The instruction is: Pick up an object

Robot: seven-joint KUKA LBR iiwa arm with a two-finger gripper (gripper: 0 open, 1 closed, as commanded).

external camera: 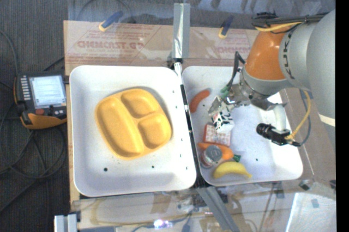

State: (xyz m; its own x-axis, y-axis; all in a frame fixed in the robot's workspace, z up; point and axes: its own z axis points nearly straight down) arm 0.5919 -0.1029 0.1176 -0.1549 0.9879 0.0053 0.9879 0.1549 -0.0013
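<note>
While scanning from frame's left: yellow divided tray (134, 122) in left bin (82, 171). Right bin (272, 165), centre-right: orange sausage (198, 99), black-and-white carton (222, 122) just beside gripper (222, 105), can (211, 156), banana (231, 171). Gripper state: cannot tell.

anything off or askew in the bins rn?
Yellow divided tray sits rotated in the left bin, not square to its walls. Right bin's items are bunched along its left side. No spill or damage visible.
</note>
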